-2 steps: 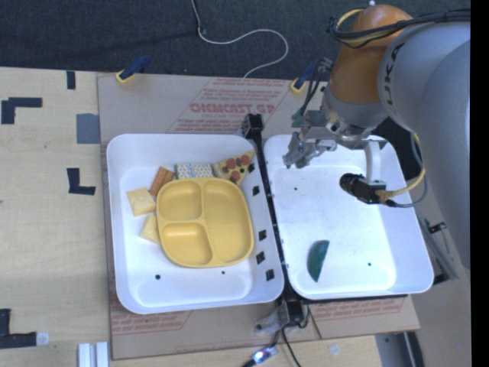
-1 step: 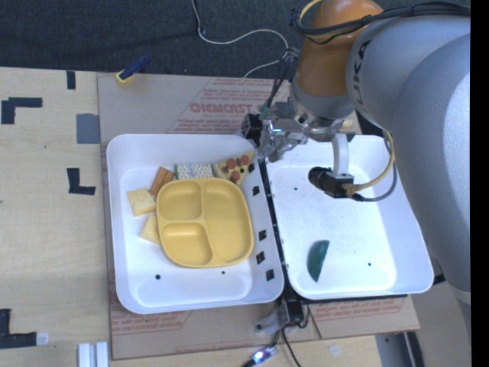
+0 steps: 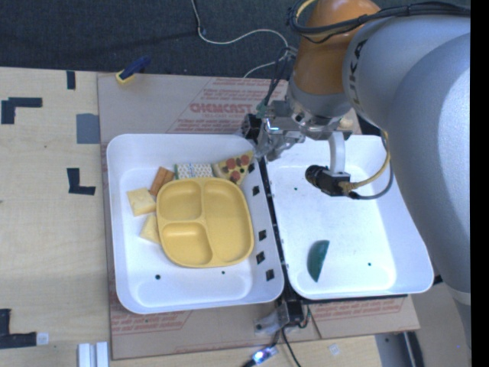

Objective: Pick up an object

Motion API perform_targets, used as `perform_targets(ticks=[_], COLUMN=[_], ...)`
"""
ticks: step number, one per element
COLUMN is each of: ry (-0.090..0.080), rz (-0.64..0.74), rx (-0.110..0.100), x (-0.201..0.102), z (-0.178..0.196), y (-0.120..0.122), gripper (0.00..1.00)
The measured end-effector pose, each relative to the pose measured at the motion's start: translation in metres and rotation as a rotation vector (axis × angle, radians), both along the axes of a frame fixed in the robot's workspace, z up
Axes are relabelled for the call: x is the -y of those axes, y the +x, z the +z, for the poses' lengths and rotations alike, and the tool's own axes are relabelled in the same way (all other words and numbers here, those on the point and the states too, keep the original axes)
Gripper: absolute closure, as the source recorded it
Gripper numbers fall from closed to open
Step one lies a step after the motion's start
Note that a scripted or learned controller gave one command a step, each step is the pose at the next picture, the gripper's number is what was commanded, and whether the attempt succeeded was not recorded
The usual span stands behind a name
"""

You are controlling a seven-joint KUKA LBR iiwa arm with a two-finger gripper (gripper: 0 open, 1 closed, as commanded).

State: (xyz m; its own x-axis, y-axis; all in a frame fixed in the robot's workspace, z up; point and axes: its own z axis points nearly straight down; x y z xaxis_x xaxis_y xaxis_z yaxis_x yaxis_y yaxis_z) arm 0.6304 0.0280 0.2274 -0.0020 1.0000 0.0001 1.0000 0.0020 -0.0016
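- Green object [image 3: 317, 259]: flat on the floor of the right bin [image 3: 382, 228], near its front edge, well apart from everything else.
- Gripper [image 3: 269, 140]: over the divide between the two bins, near their back edge; open or closed cannot be told; nothing seen between the fingers.
- Yellow divided plate [image 3: 205, 222]: middle of the left bin [image 3: 126, 281], covering much of its floor.
- Small food pieces [image 3: 141, 202]: tucked along the plate's left and back sides, some partly under its rim.
- Arm [image 3: 412, 90]: large, grey with orange band, hiding the right bin's back right corner.
- Black cable fitting [image 3: 327, 180]: hanging below the wrist, above the right bin.
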Motion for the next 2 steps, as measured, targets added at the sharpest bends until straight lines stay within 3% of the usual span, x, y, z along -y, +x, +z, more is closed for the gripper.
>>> perform_targets(ticks=[2], ry=[-0.001], rz=[-0.001], rx=[0.001], x=[0.0129], z=[0.0043], y=[0.0048], gripper=[1.0])
